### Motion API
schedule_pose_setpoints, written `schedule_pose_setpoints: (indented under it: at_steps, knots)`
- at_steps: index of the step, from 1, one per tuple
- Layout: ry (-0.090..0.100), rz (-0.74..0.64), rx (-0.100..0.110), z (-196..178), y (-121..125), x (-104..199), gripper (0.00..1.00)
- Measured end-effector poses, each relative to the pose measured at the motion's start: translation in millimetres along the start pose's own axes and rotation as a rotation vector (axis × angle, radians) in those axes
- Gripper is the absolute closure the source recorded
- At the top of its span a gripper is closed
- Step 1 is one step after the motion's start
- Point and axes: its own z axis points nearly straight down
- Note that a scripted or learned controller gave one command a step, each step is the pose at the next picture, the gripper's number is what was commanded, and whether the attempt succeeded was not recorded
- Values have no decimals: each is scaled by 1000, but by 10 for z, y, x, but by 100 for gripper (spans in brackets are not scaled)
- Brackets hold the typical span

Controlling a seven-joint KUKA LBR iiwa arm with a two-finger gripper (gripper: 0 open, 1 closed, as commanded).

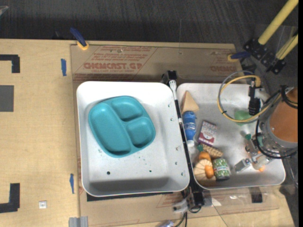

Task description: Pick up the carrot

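Jaws are sitting low over the near right part of the right bin [279,174], and whether they are spread or closed is not showing clearly, so I cannot tell; nothing is visibly sitting between them. Gripper [251,163] is hanging just above the white floor there, with a tiny orange speck [260,168] lying beside it, too small to identify. Above it the grey arm [277,141] with its orange band is reaching in from the right, and a looping yellow cable [226,86] is trailing over the bin's far side.

Well apart from the gripper, at the near left corner of the same bin, a small orange piece that appears to be the carrot [204,156] is lying in a cluster, touching a striped tan item [203,168] and near a green can [221,169]. A blue bottle [189,125] is lying along the left wall.

In the left bin [94,174], a teal divided plate [122,125] is resting.
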Motion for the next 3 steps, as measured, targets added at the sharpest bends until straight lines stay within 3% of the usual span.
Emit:
schedule_pose_setpoints:
  at_steps: [1, 2, 3]
  knots:
    - [7, 2, 11, -118, -38, 25, 100]
    - [26, -215, 0, -1, -360, -363, 100]
    - [27, -214, 5, 0, -371, -355, 0]
